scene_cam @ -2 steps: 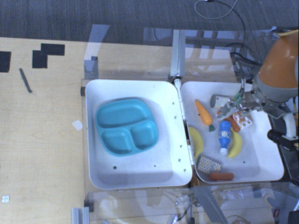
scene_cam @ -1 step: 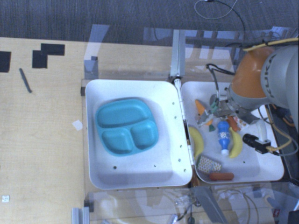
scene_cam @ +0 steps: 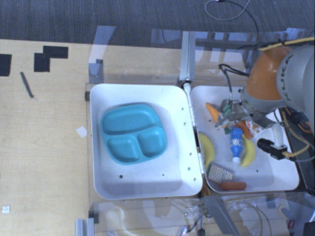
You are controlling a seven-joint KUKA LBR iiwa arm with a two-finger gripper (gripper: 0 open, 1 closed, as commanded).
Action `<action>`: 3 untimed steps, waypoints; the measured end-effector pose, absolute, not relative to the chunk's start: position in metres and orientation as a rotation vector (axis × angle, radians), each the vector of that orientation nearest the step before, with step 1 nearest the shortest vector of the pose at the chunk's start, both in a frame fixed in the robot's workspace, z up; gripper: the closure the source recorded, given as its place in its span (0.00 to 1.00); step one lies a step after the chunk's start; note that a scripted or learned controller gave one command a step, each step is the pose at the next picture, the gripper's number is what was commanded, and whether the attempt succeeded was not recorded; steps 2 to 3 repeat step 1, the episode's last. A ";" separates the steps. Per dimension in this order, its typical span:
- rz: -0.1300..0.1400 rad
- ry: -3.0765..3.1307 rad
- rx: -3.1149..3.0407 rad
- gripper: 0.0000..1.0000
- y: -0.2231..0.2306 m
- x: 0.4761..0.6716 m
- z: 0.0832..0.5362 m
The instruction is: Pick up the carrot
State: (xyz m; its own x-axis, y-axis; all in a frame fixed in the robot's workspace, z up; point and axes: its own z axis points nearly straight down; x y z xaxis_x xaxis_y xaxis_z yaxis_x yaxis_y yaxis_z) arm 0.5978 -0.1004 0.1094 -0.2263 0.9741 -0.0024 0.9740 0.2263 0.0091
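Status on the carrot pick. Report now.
Gripper low in the right bin, beside the carrot. Carrot lying on the bin floor, not lifted. Blue bottle and bananas close below.

The bench (scene_cam: 44, 151) is a light wood surface. Two shallow white bins rest on it side by side. The right bin (scene_cam: 290, 178) sits directly beneath the gripper (scene_cam: 231, 113); the left bin (scene_cam: 147, 181) lies beside it, on the far side from the arm. Well beyond the left bin from the gripper, black angular marks (scene_cam: 49, 58) and a thin dark stick (scene_cam: 26, 84) lie on the wood. A small white scrap (scene_cam: 81, 131) lies just outside the left bin's far wall.
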 end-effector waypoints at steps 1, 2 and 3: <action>0.005 2.081 2.349 1.00 -0.044 0.604 0.186; 0.005 2.081 2.349 1.00 -0.044 0.604 0.186; 0.005 2.081 2.349 1.00 -0.044 0.604 0.186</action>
